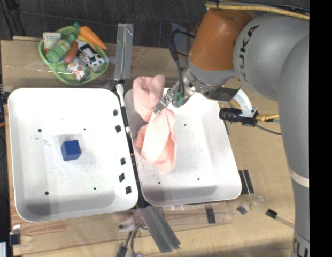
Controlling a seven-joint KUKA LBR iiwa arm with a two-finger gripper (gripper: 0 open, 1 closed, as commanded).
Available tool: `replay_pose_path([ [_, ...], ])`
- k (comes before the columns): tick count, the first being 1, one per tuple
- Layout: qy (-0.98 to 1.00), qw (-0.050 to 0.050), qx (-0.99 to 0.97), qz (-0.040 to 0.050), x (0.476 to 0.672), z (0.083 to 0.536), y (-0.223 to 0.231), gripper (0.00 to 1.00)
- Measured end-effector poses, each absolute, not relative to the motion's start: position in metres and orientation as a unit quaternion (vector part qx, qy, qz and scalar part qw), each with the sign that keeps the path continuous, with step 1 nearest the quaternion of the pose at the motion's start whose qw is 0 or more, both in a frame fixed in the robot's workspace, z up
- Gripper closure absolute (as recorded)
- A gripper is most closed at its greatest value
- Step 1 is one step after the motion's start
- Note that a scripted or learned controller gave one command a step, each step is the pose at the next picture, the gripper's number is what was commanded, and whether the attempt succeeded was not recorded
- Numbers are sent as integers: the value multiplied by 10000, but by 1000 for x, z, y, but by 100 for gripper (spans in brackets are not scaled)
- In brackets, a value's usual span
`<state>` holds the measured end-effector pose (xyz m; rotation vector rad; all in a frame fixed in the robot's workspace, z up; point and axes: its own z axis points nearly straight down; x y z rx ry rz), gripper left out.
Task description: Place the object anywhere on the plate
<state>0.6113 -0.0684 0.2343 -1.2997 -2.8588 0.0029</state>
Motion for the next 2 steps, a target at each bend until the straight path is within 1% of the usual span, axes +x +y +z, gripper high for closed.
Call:
replay_pose_path([
  [1,-9751,25,-2219,9,621,223,-22,100],
  [2,-9998,4,-209,5,631,234,29,100],
])
